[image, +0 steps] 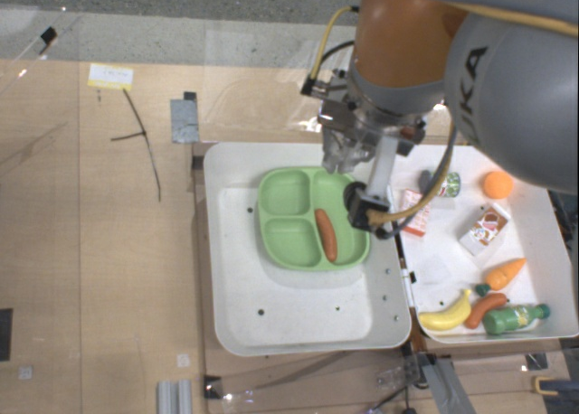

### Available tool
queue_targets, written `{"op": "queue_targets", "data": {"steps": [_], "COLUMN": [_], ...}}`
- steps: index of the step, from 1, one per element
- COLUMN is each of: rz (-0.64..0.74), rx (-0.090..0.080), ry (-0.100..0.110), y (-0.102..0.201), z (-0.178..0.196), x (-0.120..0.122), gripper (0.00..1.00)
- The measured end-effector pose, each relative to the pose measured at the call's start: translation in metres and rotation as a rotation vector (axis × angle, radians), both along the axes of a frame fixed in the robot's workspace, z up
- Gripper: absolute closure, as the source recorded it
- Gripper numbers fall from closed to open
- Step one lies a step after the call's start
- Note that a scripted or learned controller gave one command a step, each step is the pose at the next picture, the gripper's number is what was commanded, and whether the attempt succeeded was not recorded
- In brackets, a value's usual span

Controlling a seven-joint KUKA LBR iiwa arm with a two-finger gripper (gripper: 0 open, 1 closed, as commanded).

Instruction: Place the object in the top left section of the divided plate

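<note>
A green divided plate [269, 222] lies in the left bin [298, 326], toward its far side. It has two smaller sections on the left and one long section on the right. A reddish-brown sausage [327, 234] lies lengthwise in the long right section. Both left sections hold nothing. My gripper [336, 163] hangs over the plate's far edge, above the top of the right section and just beyond the sausage's far end. I see nothing held in it.
The right bin [543, 335] holds an orange [497, 184], a small carton [482, 227], a carrot [505, 272], a banana [448, 315], a green bottle [516, 317], a green can [450, 184] and a red-and-white packet [413, 204]. The arm covers the bins' far middle.
</note>
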State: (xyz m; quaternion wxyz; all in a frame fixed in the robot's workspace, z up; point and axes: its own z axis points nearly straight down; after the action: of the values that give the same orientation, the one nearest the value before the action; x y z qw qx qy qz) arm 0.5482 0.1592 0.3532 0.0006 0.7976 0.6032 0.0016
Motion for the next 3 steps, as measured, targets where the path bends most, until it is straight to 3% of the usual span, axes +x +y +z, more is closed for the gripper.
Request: {"op": "queue_targets", "data": {"steps": [1,2,3], "rz": [-0.237,-0.263,-0.04], "rx": [0.001,0.004,0.001], "ry": [0.0,-0.005,0.0], "y": [0.028,0.036,0.056], "z": [-0.004,0.132,0.002], "x": [0.008,0.075,-0.011], "gripper": [1.0,1.0,1.0]}}
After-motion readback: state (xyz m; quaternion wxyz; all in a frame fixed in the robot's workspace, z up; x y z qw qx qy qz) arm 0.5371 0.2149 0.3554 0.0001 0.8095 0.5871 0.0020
